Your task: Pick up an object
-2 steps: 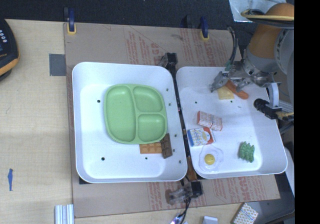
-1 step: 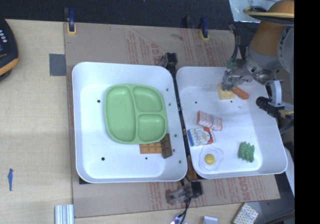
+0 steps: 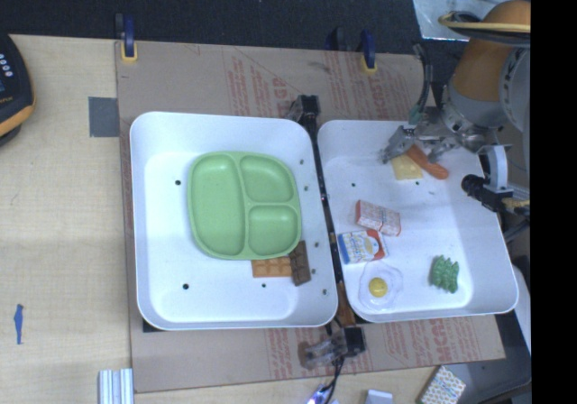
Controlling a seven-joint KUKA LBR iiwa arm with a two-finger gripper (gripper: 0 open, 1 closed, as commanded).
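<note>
Pincer [image 3: 416, 142] sits low over the far end of the right bin [image 3: 482, 253], its metal fingers spread around a small cluster of toy food; whether they are released or clenched I cannot tell, and nothing is clearly lifted between them. Just beneath its tips lie an orange carrot-like stick [image 3: 427, 164] and a pale yellow block [image 3: 407, 169], touching each other and resting on the bin floor. By my judgement the pick is at the reaching or closing stage: the grasp and the lift are left to do.

The carrot stick is slim, glossy and lies slantwise, likely to slip or roll. Nearer in the same bin lie a red-and-white packet [image 3: 378, 217], a blue-edged packet [image 3: 359, 246], a fried egg [image 3: 378, 287] and a green broccoli piece [image 3: 444, 274]. The left bin [image 3: 153, 294] holds a green divided plate [image 3: 243, 204].
</note>
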